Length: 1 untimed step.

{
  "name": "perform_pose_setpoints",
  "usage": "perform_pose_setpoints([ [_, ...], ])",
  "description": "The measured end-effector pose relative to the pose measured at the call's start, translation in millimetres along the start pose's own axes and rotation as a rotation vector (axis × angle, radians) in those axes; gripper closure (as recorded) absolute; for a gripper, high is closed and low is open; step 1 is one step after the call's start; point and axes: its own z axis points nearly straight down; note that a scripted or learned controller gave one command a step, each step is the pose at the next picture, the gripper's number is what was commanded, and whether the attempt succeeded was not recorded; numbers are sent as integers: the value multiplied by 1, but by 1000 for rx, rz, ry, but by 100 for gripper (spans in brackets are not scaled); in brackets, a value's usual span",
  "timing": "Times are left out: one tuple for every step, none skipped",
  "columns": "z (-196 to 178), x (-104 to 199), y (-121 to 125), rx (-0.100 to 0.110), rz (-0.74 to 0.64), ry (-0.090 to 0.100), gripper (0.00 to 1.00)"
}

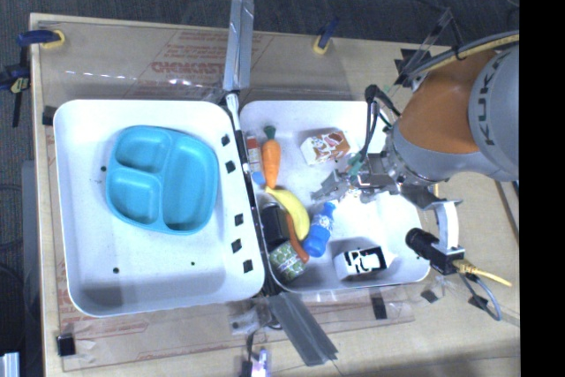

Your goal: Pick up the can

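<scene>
Camera view looks down on a wooden bench (pixel 132 49) carrying two shallow white plastic bins side by side. In the left white bin (pixel 88 278) lies a light blue three-compartment plastic plate (pixel 163 179), set toward the bin's upper middle. The right white bin (pixel 291 115) holds the clutter: a small can with a green patterned label (pixel 288 260) sits in the lower left corner, right against the bin's left wall, with its round end turned toward the camera — its long axis seems to run roughly upward toward the lens, though that is hard to tell. Just above it lie a yellow plastic banana (pixel 293 212), a blue plastic bottle (pixel 320 229) tilted on a diagonal, and an orange carrot with a green top (pixel 271 156) lying upright along the bin's left side. A small white and brown snack packet (pixel 325 147) rests near the top, and a black and white box (pixel 363 260) near the bottom edge. The grey arm with its orange band reaches in from the right; its gripper (pixel 346 182) hovers over the bin's middle, well apart from the can, and its opening cannot be made out.
</scene>
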Motion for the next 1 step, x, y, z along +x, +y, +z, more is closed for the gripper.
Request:
perform_pose_setpoints([
  [88,-29,46,1,-45,-1,0],
])
